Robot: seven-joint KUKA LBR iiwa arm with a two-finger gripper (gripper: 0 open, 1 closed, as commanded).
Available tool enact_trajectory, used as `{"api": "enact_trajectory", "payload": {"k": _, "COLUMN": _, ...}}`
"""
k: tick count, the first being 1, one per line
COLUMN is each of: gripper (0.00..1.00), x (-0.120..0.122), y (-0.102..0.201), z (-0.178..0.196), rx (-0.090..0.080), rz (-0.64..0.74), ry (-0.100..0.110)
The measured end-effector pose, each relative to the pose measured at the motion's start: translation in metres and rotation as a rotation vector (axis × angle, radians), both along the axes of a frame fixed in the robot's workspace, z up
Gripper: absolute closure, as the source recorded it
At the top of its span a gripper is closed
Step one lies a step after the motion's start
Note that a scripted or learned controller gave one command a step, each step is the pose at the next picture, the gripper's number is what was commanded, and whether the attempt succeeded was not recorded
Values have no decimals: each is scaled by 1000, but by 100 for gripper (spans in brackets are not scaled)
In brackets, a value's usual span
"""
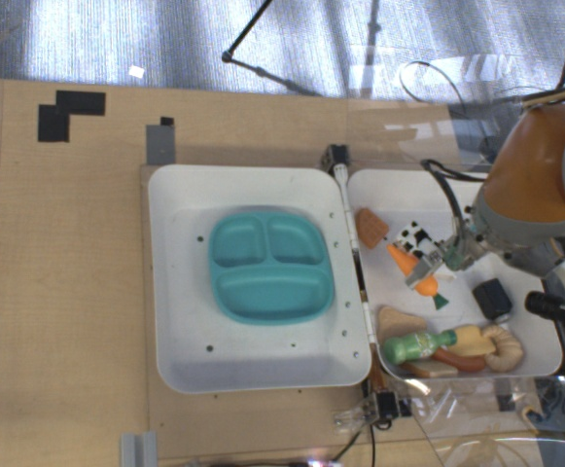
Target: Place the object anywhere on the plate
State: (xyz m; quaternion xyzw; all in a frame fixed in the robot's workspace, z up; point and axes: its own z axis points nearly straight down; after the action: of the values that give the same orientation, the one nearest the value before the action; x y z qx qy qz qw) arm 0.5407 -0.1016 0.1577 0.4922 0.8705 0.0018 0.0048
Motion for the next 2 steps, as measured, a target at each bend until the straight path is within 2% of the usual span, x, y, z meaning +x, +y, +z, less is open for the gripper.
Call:
{"api": "enact_trajectory", "payload": {"k": 1, "gripper": 100, "x": 29, "y": 97, "z": 49, "rx": 4, "rz": 89, "ry": -2}}
{"api": "enact_trajectory", "payload": {"k": 2, "gripper": 100, "x": 19, "y": 176, "z": 27, "rx": 6, "rz": -127, "ry": 7}}
